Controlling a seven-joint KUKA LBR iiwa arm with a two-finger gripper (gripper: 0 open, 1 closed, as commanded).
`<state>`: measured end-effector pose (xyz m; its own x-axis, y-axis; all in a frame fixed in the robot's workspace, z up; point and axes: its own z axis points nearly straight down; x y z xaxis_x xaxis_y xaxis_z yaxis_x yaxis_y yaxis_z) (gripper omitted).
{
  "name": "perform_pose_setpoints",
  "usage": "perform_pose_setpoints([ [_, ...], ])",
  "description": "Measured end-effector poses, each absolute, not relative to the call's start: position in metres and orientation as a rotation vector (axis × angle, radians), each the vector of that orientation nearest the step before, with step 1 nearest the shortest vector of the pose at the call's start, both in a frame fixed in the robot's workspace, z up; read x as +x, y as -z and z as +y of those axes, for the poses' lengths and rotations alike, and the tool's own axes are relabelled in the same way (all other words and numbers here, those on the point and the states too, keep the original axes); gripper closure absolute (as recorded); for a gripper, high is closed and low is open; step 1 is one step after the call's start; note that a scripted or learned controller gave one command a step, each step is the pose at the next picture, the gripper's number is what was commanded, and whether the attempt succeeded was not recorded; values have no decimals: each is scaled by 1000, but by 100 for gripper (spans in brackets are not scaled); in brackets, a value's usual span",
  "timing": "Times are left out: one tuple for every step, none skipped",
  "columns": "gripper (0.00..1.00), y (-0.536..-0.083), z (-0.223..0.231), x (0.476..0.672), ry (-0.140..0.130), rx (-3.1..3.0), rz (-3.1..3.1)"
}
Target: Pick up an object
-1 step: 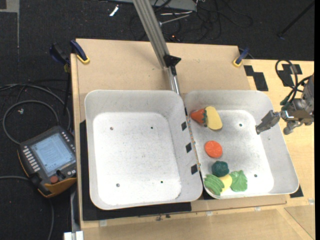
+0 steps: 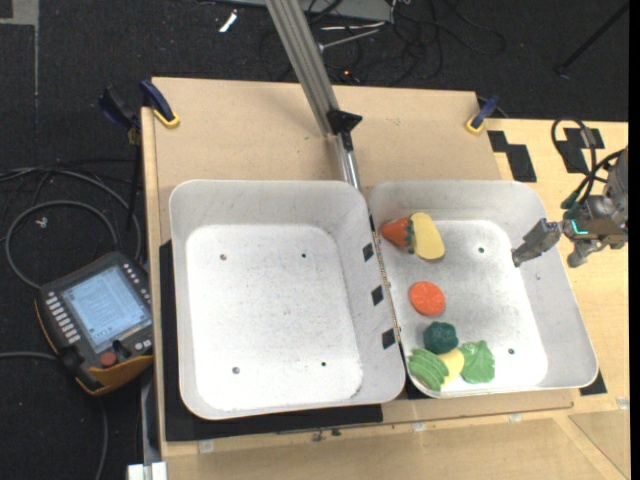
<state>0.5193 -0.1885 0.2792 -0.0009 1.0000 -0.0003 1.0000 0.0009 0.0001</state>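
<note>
The right bin (image 2: 520, 208) holds several toy foods along its left side. A yellow piece (image 2: 428, 237) lies against a red-orange piece (image 2: 398, 231) near the top left. Below them sits an orange round piece (image 2: 427, 297). At the bottom left a dark green piece (image 2: 439, 337), a light green piece (image 2: 429, 369), a small yellow piece (image 2: 454, 364) and a green leafy piece (image 2: 479, 362) are bunched together. My gripper (image 2: 558, 243) hovers at the right bin's right rim, open, with nothing between its fingers, well right of all the pieces.
The left bin (image 2: 190, 218) stands beside the right one. A slanted metal pole (image 2: 305, 58) runs from the top down to the gap between the bins. A teach pendant (image 2: 95, 313) lies left of the bench. Yellow clamps (image 2: 160, 108) mark the bench's back corners.
</note>
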Motion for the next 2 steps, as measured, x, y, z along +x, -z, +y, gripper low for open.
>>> perform_pose_setpoints([
  [0,-233,-194,523,4,2226,2223],
  [0,-171,-190,517,5,2228,2224],
])
